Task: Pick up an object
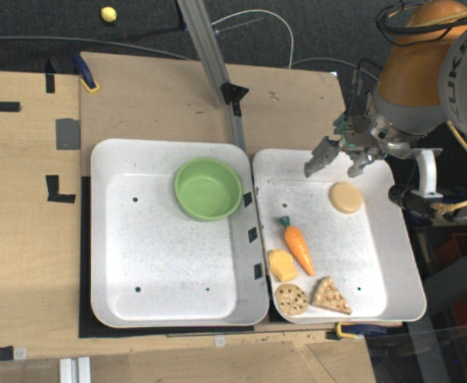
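left bin (113, 238): green bowl (207, 188) | right bin (377, 254): tan disc (346, 198), carrot (296, 246), yellow piece (282, 265), cookie (290, 298), pizza slice (330, 295) | gripper (338, 164): fingers spread, holding nothing, above the right bin's far edge, near disc

Grey arm (425, 70), orange band, grey claw (338, 164)

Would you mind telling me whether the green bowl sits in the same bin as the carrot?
No, the green bowl sits in the left bin, while the carrot lies in the right bin.
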